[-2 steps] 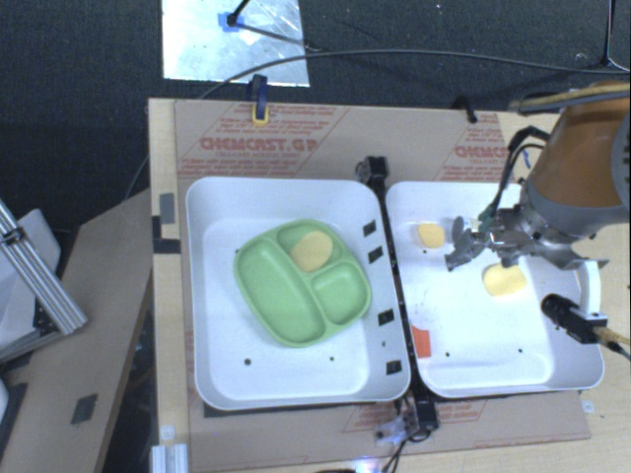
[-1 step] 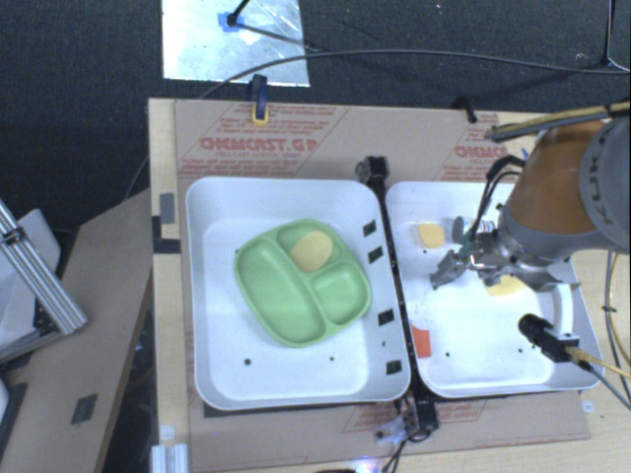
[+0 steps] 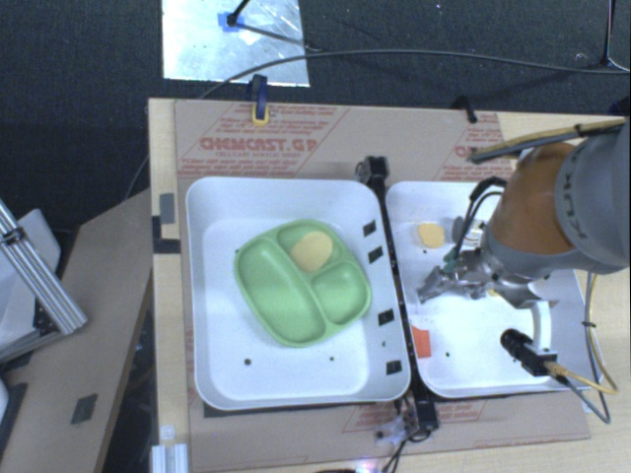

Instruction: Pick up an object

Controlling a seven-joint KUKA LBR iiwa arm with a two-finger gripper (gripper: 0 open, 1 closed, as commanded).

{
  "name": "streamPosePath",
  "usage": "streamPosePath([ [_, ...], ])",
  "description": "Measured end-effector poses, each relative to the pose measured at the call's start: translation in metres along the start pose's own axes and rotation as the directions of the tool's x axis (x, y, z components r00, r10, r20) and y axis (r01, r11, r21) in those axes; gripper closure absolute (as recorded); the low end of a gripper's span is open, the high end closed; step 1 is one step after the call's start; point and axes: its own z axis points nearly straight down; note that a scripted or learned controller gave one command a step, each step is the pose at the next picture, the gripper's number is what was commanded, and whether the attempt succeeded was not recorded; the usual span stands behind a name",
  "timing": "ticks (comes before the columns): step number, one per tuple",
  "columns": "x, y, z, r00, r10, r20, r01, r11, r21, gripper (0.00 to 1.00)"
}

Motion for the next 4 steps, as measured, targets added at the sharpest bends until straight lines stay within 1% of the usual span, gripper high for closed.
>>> streamPosePath([
  [1, -0.001, 0.001, -0.013, 1.000, 0.001, 0.002, -0.001, 1.000, -0.004, 1.00],
  [2, -0.002, 0.007, -0.077, 1.000, -0.003, 0.002, 0.003, 1.000, -0.011, 1.00],
  [3, -0.002, 0.008, -0.131, 1.000, -0.003, 0.002, 0.003, 1.000, -0.010, 1.00],
  [4, -0.002, 0.010, -0.143, 1.000, -0.003, 0.002, 0.003, 1.000, -0.007, 1.00],
])
